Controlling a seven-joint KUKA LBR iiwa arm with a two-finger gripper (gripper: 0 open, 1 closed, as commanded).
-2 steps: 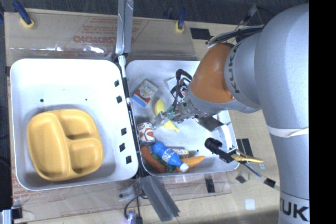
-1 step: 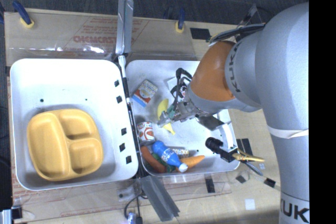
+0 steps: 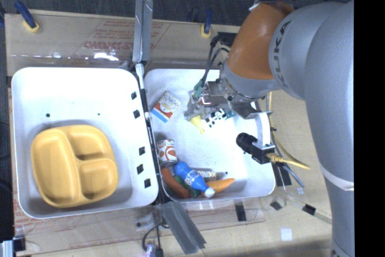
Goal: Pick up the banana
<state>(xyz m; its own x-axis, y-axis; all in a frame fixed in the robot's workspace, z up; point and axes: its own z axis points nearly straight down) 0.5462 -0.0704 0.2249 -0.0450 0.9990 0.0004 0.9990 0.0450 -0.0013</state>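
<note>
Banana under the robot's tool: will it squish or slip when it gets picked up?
The banana looks like a small, smooth plastic toy, so it's probably stiff and light, not squishy. Its curved, shiny skin might slip from the tool. Lying loose on the right bin floor, it could slide if nudged.

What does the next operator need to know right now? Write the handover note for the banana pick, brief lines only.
Gripper: down in the right bin, right over the banana; whether it is open or shut cannot be told from this camera.
Banana: a yellow end shows just below the gripper, near the middle of the right bin, beside a black and white dice-like item.
Other things: a small carton, a can and a pile with a blue bottle sit in the same bin. The yellow divided tray lies in the left bin.
Done: approach to the banana.
Left: confirm the grasp, then lift.
</note>
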